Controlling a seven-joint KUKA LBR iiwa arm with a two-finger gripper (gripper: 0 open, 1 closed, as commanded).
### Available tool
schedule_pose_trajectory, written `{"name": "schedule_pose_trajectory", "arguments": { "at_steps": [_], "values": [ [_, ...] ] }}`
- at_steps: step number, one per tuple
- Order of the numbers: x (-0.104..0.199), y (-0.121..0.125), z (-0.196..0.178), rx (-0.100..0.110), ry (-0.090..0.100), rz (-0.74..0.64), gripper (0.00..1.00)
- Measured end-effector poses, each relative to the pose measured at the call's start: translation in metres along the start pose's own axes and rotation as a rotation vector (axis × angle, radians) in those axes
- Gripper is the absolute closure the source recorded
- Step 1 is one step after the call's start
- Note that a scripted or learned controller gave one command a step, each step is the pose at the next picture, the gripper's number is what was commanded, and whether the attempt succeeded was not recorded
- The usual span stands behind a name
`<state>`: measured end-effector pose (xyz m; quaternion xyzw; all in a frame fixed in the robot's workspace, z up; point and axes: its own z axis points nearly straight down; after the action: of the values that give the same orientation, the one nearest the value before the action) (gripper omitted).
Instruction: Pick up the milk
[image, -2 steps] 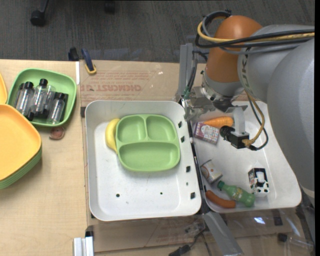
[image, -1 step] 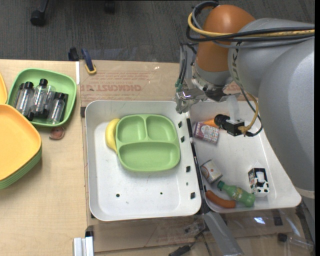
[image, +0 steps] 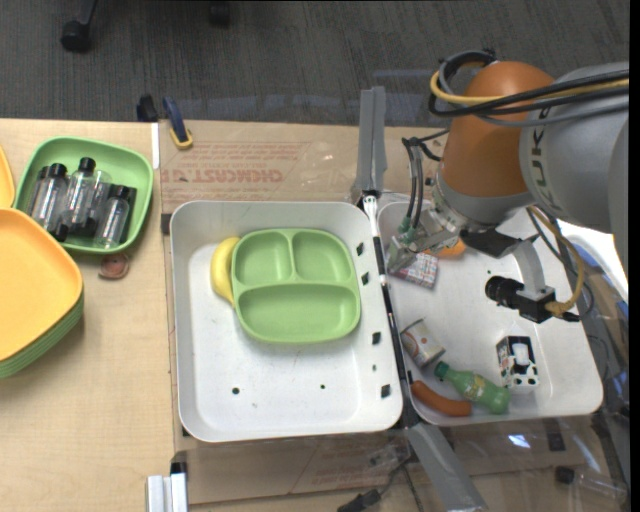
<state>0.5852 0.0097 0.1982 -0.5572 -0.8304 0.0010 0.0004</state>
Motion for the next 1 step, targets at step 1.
{"name": "schedule_pose_trajectory", "arguments": {
  "at_steps": [1],
  "values": [
    [0.0139,0.0317,0.0077,0.0,-0.001,-0.066,1.0]
  ]
}}
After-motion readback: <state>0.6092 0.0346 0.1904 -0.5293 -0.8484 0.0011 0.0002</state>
